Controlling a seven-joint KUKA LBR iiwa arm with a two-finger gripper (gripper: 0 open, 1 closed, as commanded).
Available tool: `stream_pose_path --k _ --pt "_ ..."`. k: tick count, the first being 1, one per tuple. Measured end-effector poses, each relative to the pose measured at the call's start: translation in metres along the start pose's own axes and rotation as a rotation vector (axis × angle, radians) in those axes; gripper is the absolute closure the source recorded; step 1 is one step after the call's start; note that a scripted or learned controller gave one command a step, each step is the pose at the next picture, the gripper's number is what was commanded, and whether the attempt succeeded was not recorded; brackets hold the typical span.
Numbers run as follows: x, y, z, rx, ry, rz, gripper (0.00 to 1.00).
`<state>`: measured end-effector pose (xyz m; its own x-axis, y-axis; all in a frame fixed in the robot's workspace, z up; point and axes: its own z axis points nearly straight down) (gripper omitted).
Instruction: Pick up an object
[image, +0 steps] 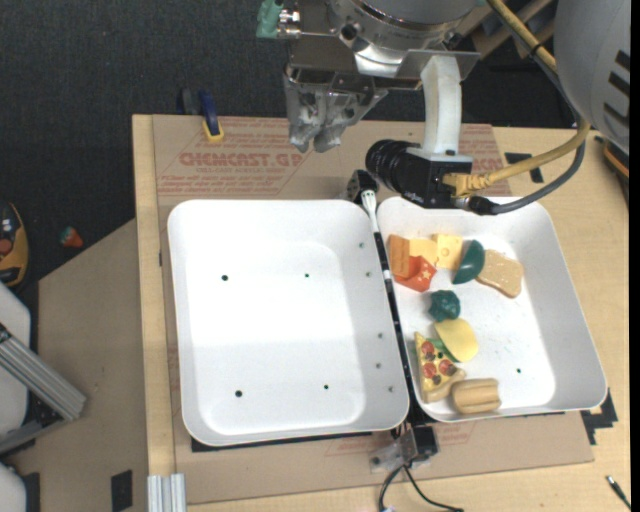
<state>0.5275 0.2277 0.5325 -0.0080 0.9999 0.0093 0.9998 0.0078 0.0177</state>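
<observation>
While the grey two-finger gripper (322, 132) hangs at twelve o'clock above the brown cardboard sheet (250, 160), beyond both bins, we see nothing between its fingers, which sit close together. The toy foods lie in the right-hand shallow white bin (560, 290): an orange-red wedge (407, 262), a yellow cheese block (445, 250), a dark green piece (469, 260), a tan bread slice (500, 274), a pizza slice (436, 366) at six o'clock. The left-hand white bin (280, 320) adjoins it.

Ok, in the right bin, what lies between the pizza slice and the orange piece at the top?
In the camera view, a small dark-green piece lies between the pizza slice and the orange piece, with a yellow piece beside it.
</observation>
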Motion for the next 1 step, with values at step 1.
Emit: stream_pose_path --k 1 --pt "-0.0022 0.0008 -0.0013 0.014 -0.008 0.005 1.0"
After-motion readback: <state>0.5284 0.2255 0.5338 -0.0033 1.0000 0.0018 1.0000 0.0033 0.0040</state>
